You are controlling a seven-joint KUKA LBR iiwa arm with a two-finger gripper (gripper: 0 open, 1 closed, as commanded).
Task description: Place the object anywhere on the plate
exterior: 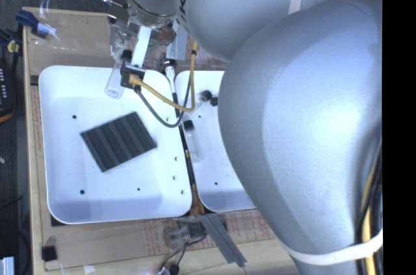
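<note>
The gripper (120, 75) hangs over the far edge of the left bin (55, 202). A small clear tube (114, 86) seems to sit at its tip, but I cannot tell whether it is really held. The dark ribbed plate (118, 140) lies in the bin's middle, nothing on it, so the placing is not done. White floor is free all around it.
</note>
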